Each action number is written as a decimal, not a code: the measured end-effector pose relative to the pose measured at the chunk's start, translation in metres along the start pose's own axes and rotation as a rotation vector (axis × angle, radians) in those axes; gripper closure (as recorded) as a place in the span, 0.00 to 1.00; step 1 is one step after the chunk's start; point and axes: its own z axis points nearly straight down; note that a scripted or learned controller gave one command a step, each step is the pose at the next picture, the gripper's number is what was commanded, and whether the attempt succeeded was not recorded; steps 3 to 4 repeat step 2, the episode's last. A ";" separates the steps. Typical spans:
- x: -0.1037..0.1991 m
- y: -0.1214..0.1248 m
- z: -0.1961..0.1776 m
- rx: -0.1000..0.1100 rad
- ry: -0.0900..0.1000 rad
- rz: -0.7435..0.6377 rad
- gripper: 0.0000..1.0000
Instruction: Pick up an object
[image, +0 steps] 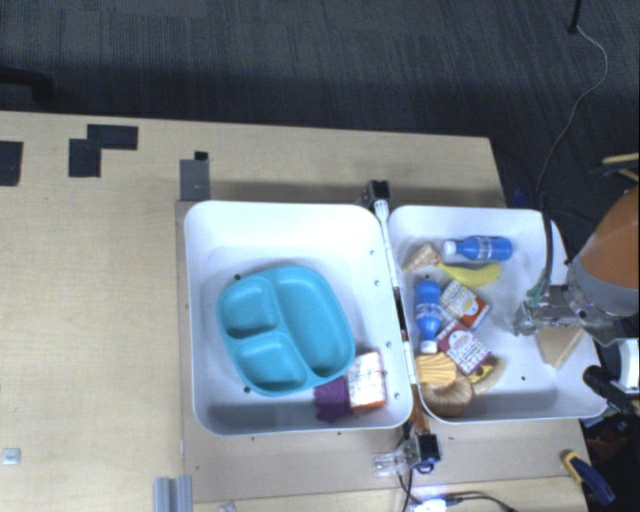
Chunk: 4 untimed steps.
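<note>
Tool over the right bin's right side, goods crowded at its left.

The tool (533, 312) (fingers too blurred to tell) hangs beside a tan wedge (558, 345) near the right bin (520, 402) rim. Blue bottles (478, 249), a banana (472, 273) and packets (463, 303) cluster leftward, bare floor between. The left bin (200, 300) holds a teal tray (285, 329).

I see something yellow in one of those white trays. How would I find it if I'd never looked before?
Start at the right white bin, the crowded one. Along its far wall lies a blue bottle; the banana sits just in front of it. It is the only curved, plain yellow thing there, while its neighbours are bottles and printed packets.
</note>
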 end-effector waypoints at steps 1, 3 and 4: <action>0.004 0.001 0.001 0.004 0.009 -0.002 0.00; 0.002 0.002 -0.011 -0.002 0.003 -0.005 1.00; 0.002 0.002 -0.011 -0.002 0.003 -0.005 1.00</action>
